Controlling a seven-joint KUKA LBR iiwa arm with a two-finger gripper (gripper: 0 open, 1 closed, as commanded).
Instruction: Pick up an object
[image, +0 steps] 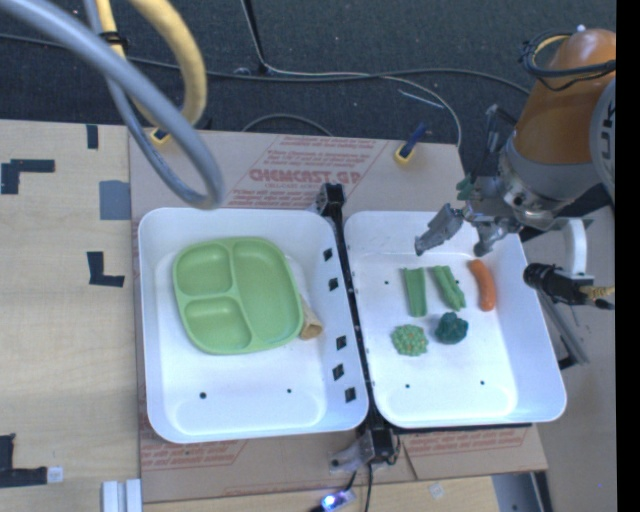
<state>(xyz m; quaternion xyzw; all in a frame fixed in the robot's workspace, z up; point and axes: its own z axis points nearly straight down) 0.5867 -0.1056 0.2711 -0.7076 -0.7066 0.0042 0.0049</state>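
One fixed camera above the bench (60, 300), slanted down; both white bins (160, 400) within frame.

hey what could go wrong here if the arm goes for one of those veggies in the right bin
The two green sticks lie close side by side, so the gripper may nudge one while reaching for the other. The orange carrot sits near the right bin's far side, close to the arm, which could make the approach awkward. The two broccoli pieces are also near each other and could get knocked.

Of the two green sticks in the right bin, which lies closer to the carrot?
The right stick, tilted, sits next to the carrot; the left stick is farther from it, toward the bin divider.
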